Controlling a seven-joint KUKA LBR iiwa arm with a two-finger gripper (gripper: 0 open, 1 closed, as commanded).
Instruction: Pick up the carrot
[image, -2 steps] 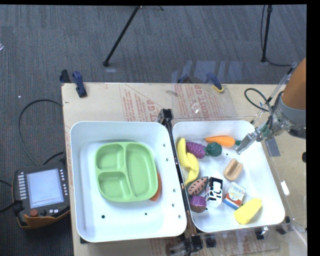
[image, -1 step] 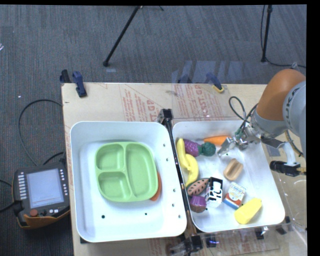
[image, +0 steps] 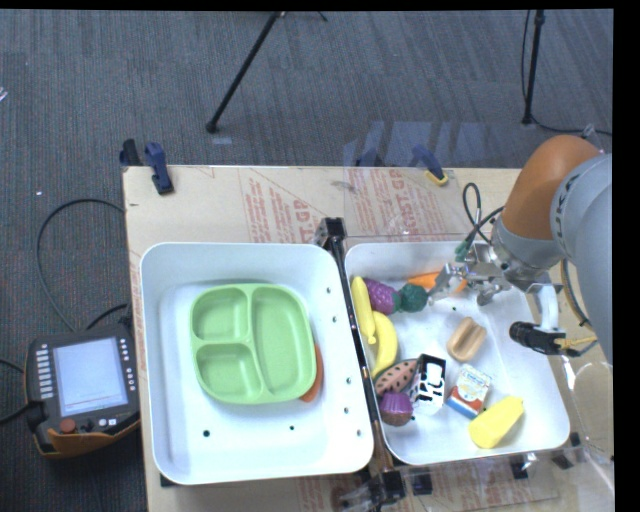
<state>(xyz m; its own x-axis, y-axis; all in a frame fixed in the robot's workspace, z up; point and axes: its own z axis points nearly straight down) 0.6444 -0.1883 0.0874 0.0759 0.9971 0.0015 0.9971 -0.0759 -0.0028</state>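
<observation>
The carrot (image: 428, 282) lies in the far part of the right bin (image: 556, 405). It is orange, and its dark green top (image: 412, 297) points left toward a purple piece. My gripper (image: 462, 276) is low over the bin, right at the carrot's orange right end. The grey arm with its orange band (image: 545, 190) comes in from the right. The metal wrist parts hide how the gripper meets the carrot, so a grasp cannot be confirmed.
The right bin also holds yellow bananas (image: 380, 340), a purple piece (image: 380, 295), a tan bread roll (image: 465, 340), a black-and-white box (image: 430, 382), a small carton (image: 468, 392) and a lemon (image: 496, 422). A green divided plate (image: 253, 343) lies in the left bin (image: 160, 420).
</observation>
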